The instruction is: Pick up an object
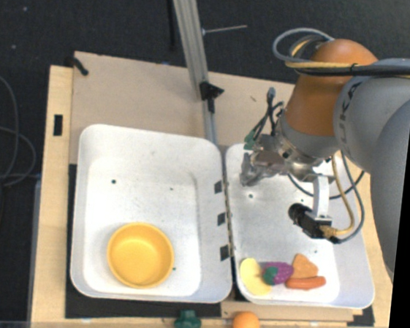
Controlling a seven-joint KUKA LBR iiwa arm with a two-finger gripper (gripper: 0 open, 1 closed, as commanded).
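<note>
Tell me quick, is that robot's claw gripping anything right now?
Gripper: cannot be told; it hangs over the right bin, away from the toys at the near edge.

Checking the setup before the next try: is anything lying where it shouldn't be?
Yes. An orange ball and a small green object lie on the bench outside the bins, just past the near rims. The other small items cluster inside the right bin, at its near edge.

There were two white bins: a left bin (104,148) and a right bin (348,264). The left held one yellow bowl (140,254). The right held four small toys (283,273) clustered at its near edge. On the bench lay one orange ball (245,324) and one green piece (187,323).
</note>
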